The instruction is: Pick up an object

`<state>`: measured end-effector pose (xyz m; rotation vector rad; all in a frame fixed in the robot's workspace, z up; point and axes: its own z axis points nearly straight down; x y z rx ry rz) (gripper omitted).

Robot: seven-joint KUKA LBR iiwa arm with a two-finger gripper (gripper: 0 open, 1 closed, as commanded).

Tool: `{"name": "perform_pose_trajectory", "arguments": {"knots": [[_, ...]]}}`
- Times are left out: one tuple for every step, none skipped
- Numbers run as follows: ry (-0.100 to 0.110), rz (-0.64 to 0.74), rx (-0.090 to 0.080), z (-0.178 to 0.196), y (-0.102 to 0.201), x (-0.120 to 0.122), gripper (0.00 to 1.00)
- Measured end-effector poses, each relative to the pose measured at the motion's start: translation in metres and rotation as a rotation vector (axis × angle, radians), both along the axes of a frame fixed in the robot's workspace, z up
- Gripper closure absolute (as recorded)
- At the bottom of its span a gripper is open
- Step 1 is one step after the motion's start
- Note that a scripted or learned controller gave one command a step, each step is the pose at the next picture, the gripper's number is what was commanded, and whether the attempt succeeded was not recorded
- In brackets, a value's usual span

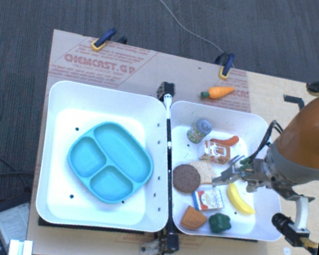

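My gripper (227, 171) reaches in from the right over the middle of the right bin (262, 125). Its fingers are spread open with nothing between them. Just left of the fingertips lie a pale flat cracker (205, 172) and a brown round cookie (186, 178). A red and white small box (209, 199) lies just below the gripper, and a yellow banana (240, 200) lies to its lower right. Behind it are a red and white packet (218, 150) and a small jar (199, 130). An orange waffle piece (193, 218) and a green pepper (220, 223) sit at the bin's front.
The left bin (61, 102) holds a blue divided plate (110, 161). A toy carrot (218, 92) lies on the board behind the right bin. Two clamps (104, 38) hold the board's far edge. The arm's orange band (308, 135) hangs over the right bin's right side.
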<state>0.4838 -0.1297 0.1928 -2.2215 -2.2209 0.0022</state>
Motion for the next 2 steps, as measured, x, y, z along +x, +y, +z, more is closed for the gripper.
{"name": "perform_pose_trajectory", "arguments": {"knots": [[-0.006, 0.001, 0.002, -0.095, 0.0064, 0.0267, 0.0], [-0.002, 0.0, 0.003, -0.0865, 0.0062, 0.0255, 1.0]]}}
